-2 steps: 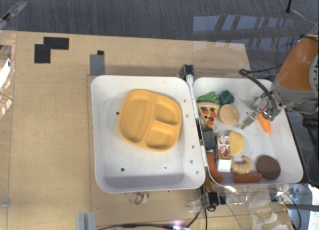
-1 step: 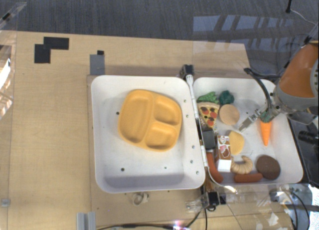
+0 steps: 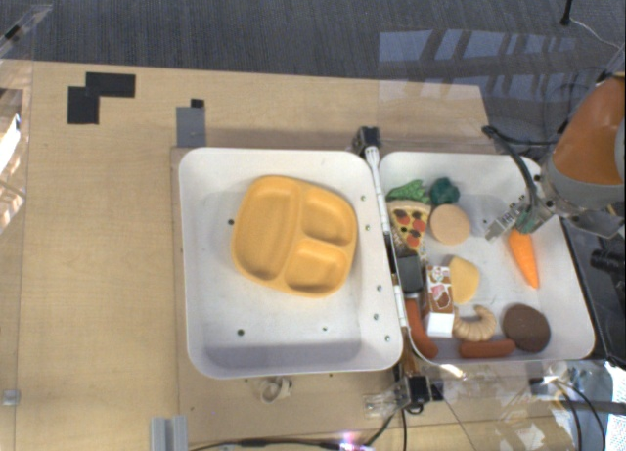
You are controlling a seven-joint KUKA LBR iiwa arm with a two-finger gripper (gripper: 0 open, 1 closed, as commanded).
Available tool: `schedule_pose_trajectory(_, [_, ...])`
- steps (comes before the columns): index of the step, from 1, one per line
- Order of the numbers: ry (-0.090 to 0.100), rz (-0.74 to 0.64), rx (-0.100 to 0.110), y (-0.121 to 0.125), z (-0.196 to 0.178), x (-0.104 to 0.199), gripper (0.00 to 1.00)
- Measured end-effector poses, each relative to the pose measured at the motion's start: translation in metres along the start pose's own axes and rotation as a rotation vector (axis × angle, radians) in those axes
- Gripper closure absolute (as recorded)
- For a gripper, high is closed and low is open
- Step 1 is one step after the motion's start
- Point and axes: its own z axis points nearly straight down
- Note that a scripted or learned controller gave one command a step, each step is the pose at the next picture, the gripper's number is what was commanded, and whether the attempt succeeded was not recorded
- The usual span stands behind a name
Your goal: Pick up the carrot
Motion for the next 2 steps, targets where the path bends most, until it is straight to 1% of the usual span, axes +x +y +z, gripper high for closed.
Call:
schedule_pose_trajectory(1, [0.007, 0.139, 0.008, 0.052, -0.053, 0.057, 1.00])
schedule_pose_trajectory(2, [0.003, -0.221, 0.010, -0.002, -0.120, -0.007, 1.00])
